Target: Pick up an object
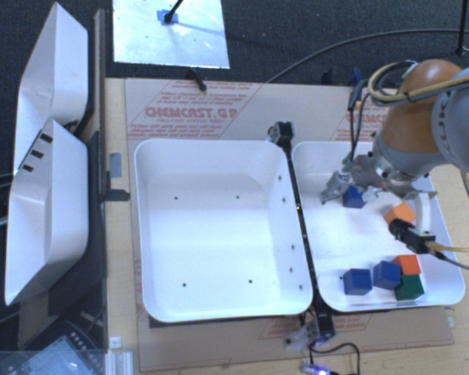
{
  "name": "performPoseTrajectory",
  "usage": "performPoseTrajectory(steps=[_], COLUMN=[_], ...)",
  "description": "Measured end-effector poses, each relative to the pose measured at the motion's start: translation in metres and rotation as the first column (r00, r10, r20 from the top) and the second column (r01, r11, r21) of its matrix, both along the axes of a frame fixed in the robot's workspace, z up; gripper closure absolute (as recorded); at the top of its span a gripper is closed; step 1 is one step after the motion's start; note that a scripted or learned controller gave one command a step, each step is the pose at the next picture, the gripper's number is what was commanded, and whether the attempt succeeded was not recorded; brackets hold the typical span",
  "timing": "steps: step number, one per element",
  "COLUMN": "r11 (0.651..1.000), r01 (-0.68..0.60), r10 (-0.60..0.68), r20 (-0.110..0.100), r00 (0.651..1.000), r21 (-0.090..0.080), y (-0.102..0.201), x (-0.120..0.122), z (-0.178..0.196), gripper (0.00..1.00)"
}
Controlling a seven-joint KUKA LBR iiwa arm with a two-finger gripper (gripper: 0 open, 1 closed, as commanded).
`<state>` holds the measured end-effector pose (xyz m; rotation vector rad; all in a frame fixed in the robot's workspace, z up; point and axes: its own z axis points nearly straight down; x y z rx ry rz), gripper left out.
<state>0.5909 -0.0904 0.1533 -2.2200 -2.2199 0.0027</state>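
Big picture first: bench (180, 100) w/ two shallow white bins side by side, prob so stuff can go from one to the other w/o leaving the arm's reach. The left bin (219, 233) has just a bare white floor w/ a few small dots. The right bin (328, 233) holds all the blocks. Grey arm (422, 123) comes in from the right, orange band bulging over the far corner of that bin, wrist bent down towards the floor. Cables loop off it and trail over the bin's right rim. Gripper (340, 190) is low at the bin's back-left area, and a blue cube (353, 198) sits right at its tip; looks to me like that's the pick target, but whether it's pinched or just touching, can't tell from this angle. Further right, an orange block (401, 212) lies alone by the black cable plug. Front-right corner: a tight cluster of two more blue cubes (358, 281), a smaller orange cube (410, 265) and a green block (410, 289), packed close, harder picks imo, so going for the loner makes sense.
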Motion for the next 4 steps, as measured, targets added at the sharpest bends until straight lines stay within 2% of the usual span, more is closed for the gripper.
performPoseTrajectory(steps=[1,2,3,4], r11=[1.000,1.000,1.000,1.000], r01=[0.000,0.000,0.000,0.000], r10=[0.000,0.000,0.000,0.000], r20=[0.000,0.003,0.005,0.006], r00=[1.000,1.000,1.000,1.000], r21=[0.000,0.000,-0.001,-0.001], y=[-0.003,-0.003,-0.003,-0.003], x=[-0.010,-0.010,-0.009,-0.007], z=[-0.054,-0.067,-0.056,-0.014], gripper=[0.00,0.00,1.00,1.00])
